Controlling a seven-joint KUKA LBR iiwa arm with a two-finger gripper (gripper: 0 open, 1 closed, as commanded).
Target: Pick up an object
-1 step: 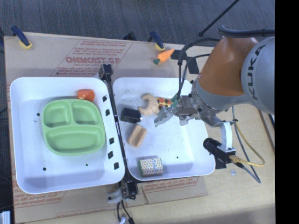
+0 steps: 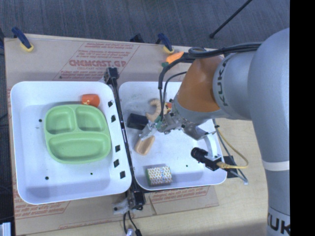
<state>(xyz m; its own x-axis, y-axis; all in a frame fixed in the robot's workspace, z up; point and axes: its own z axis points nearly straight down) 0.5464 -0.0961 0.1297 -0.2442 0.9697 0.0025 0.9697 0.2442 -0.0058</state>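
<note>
Below the pincer [image 2: 153, 127], a tan oblong piece [image 2: 144, 145].

Glossy white plastic bins [image 2: 29, 146], matt green plastic plate [image 2: 77, 133].

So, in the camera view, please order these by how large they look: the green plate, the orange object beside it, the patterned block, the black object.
1. green plate, clearly the largest.
2. patterned block.
3. black object, close to the block in apparent size, so this order is unsure.
4. orange object, smallest.
</note>
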